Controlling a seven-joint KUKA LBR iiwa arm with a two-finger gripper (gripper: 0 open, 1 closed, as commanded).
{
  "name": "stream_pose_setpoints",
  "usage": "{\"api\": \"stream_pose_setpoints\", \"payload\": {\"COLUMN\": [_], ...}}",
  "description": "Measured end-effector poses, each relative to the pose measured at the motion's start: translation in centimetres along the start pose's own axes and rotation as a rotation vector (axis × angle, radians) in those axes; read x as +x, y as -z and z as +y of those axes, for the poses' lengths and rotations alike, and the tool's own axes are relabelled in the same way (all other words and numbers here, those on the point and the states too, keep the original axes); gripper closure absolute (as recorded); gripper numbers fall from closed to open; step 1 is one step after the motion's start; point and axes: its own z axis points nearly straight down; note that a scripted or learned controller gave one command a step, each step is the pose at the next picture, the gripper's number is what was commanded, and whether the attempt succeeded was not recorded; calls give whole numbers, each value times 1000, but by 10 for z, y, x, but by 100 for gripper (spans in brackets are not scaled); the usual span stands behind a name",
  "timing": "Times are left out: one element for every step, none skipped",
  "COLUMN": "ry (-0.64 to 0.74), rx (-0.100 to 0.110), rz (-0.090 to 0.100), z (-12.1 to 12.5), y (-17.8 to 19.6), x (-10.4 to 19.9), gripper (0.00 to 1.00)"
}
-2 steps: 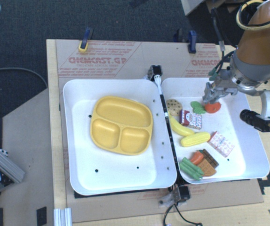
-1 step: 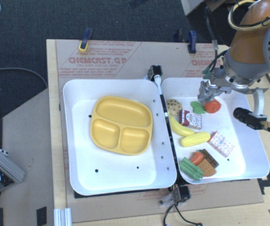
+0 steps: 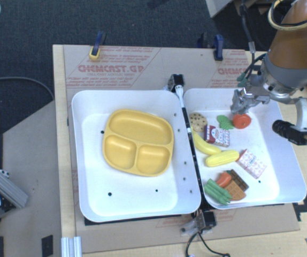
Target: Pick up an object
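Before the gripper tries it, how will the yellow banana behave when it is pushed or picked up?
The banana looks like smooth plastic, so probably light and rather slippery. Its curved shape may let it turn when pushed. It lies against the corn, which would likely shift too.

A divided plate (image 3: 138, 142) lies in the left bin (image 3: 84, 159). In the right bin (image 3: 287, 175), taking the banana (image 3: 204, 144) as landmark: a cookie (image 3: 198, 121) behind it, a corn cob (image 3: 222, 158) just in front, a tomato (image 3: 242, 121) right and behind.
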Motion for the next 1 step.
{"api": "stream_pose_setpoints", "payload": {"ry": [2], "rx": [9], "rz": [3], "z": [-6], "y": [-18], "x": [11], "gripper": [100]}}
